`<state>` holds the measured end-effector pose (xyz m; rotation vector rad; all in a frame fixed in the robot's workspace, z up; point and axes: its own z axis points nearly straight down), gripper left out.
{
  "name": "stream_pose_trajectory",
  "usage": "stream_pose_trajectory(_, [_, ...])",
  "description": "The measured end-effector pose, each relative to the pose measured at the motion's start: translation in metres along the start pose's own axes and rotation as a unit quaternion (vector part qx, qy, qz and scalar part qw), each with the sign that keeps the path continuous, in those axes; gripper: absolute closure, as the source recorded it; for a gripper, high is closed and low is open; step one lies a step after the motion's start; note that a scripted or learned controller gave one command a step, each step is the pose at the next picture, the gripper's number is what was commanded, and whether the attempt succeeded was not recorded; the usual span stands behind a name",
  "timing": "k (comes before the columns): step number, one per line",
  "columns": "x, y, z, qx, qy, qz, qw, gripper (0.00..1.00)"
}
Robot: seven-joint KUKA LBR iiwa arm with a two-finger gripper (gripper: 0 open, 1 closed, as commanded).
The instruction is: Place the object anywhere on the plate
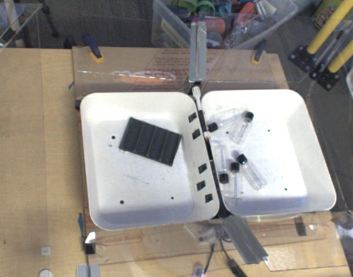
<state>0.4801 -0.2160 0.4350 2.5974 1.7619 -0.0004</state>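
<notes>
From my remote seat I look down on the bench [26, 154] with its two white bins side by side. The left bin [98, 206] holds the plate [150, 141], a flat black rectangle with ribs across it. It lies slightly askew in the bin's far half, clear of all the walls.

The task's objects are in the right bin [315, 166]: a loose cluster of clear vials [248, 172] with black caps, gathered in that bin's left half near the wall shared with the other bin. One capped vial [241, 126] lies tilted at the far end of the cluster. Others lie crossed and touching nearer me, and I cannot count them surely because the clear bodies blend into the white floor. None of them is on the plate.

I cannot tell the state of the end effector from this view.

Beyond the bins stands a clear tub [222, 7] of mixed coloured items. Two blue clamps [96, 53] grip the board under the bins.
</notes>
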Motion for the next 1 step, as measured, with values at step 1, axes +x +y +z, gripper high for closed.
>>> stream_pose_trajectory(1, [0.0006, 0.001, -0.0103, -0.001, -0.001, -0.001, 1.0, 1.0])
